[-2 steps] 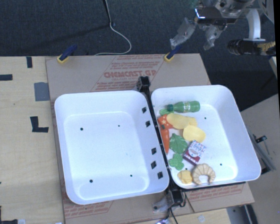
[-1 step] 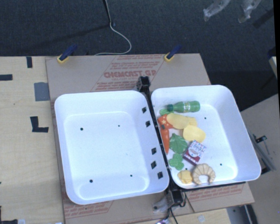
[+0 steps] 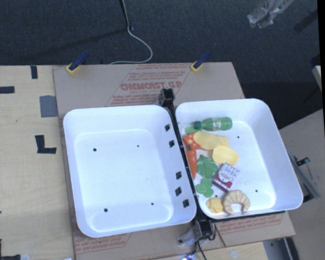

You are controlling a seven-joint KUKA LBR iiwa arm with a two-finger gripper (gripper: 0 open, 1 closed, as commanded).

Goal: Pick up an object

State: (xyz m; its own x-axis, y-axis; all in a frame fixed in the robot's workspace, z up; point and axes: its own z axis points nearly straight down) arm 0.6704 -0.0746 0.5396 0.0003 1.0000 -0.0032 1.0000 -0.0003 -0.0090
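Observation:
The right bin (image 3: 262, 148) holds a cluster of small items along its left side. A green bottle (image 3: 212, 124) lies at the top, with a yellow piece (image 3: 211, 140) and a second yellow piece (image 3: 225, 155) below it. An orange carrot (image 3: 191, 155) lies against the divider. Green leafy pieces (image 3: 206, 168) sit in the middle, beside a red-and-white packet (image 3: 226, 175). A croissant (image 3: 236, 201) rests at the bottom. My gripper (image 3: 264, 11) hangs high at the top right, far above and behind the bins, with nothing visibly in it.
The left bin (image 3: 121, 170) sits beside the right one on a cardboard sheet (image 3: 143, 86) held by clamps. A white cable (image 3: 138, 40) runs down from the top. Wooden bench surface (image 3: 22, 163) lies to the left.

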